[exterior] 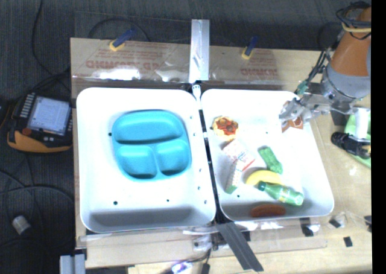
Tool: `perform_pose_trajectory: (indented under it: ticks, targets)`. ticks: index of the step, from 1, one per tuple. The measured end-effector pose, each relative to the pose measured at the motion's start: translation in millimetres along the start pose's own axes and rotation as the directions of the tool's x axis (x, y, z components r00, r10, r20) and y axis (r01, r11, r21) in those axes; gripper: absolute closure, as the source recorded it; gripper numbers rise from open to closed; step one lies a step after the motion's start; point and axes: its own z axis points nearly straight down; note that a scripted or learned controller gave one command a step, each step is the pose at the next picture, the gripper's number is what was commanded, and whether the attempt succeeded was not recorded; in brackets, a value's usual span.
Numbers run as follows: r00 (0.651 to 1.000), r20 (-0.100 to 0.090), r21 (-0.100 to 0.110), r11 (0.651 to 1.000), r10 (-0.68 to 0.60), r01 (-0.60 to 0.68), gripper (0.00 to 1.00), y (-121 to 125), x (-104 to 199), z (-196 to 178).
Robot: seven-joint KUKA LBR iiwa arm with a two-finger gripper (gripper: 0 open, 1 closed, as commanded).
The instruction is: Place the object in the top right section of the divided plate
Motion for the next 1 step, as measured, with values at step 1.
perform_pose_trajectory:
  ticks: [1]
  targets:
    - [1.0,0.0,-0.001,1.0,0.0,0.0,0.0,0.1,0.0,-0.3]
